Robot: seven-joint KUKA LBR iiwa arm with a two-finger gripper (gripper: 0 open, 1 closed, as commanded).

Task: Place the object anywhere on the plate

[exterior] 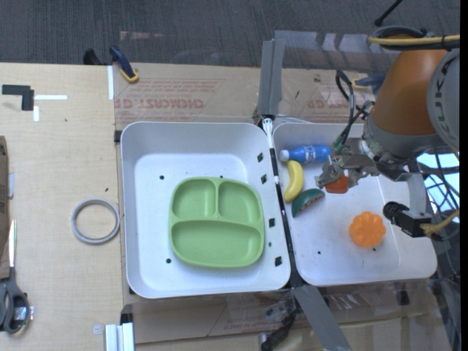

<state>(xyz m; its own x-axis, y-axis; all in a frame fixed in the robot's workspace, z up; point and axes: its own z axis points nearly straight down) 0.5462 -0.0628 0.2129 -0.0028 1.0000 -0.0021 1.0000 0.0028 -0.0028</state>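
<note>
1. Green and moulded, the plate [217,223] lies flat in the left bin [139,196]; it is a smooth plastic tray with rounded corners and three shallow compartments, all bare.
2. Red-orange and small, the object [337,186] sits at the gripper [335,177] over the right bin [409,265], well apart from the plate. It appears pinched between the jaws, so they read as gripping it, though the fingertips are partly masked by the wrist.
3. By its look it is a toy piece of hollow plastic: probably light, stiff and rather slippery, so a hold across its widest rounded part seems safest.
4. Beside it in the right bin lie a yellow banana [293,179], curved and glossy, a blue-and-white bottle [305,153] on its side, a green wedge with a red face [308,200], and a knobbly orange fruit [366,229] nearer the right wall.
5. Both bins are shallow white plastic with rounded rims, meeting at a clipped seam.
6. On the pale wooden desk [51,159] to the left rests a grey ring [95,220], with scissors [13,298] at the edge.
</note>
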